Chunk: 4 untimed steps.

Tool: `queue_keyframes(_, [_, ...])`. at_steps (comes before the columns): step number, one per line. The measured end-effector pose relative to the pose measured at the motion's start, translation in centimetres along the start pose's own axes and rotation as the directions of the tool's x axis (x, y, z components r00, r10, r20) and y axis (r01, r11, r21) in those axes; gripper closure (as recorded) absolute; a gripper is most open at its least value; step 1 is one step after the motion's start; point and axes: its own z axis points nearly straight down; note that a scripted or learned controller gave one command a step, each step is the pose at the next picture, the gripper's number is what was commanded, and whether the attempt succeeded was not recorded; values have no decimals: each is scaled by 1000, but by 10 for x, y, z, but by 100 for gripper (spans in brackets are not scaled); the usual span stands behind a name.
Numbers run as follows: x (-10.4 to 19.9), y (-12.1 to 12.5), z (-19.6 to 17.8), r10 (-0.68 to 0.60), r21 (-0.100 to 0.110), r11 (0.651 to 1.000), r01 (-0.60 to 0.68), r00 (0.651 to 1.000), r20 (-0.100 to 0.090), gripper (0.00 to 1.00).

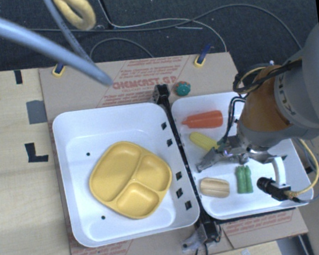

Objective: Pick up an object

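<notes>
Reaching in from the right, the grey arm (304, 89) with its orange band (263, 109) hangs over the right-hand white bin (296, 196). The claw (207, 162) points left and low, its two dark fingers (203, 165) spread a little apart, with nothing seen between them.

Right bin, contents:
- Orange carrot-shaped toy (203, 120), lying crosswise near the far wall, apart from the claw.
- Yellow banana-like piece (203, 141), slanted, just beyond the fingers and close to the centre divider (184, 167).
- Tan bread-roll-shaped toy (214, 187), near the front left corner, just below the claw.
- Green ridged piece (244, 179), upright in the picture, just right of the roll and under the wrist.
- Black cylinder (272, 189) with a yellow cable, part of the arm's fittings, by the front wall.

Left bin (73, 165), contents:
- Yellow sectioned plate (130, 179) with three compartments, lying in the middle, turned at an angle.

Worktop (13, 174), other items:
- Brown cardboard sheet (140, 76) with red lettering, under both bins.
- Small teal ball (183, 89) on the cardboard, just behind the divider.
- Yellow clips (200, 59) at the far cardboard edge.
- Black cables (192, 22) trailing over the dark floor behind.
</notes>
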Motion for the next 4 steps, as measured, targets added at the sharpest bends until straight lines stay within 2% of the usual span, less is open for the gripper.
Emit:
queue_keyframes(1, [-1, 1, -12, 1, -2, 1000, -1, 1000, 2, 100])
queue_keyframes(4, [-12, 10, -184, 0, -5, 1000, 0, 1000, 0, 100])
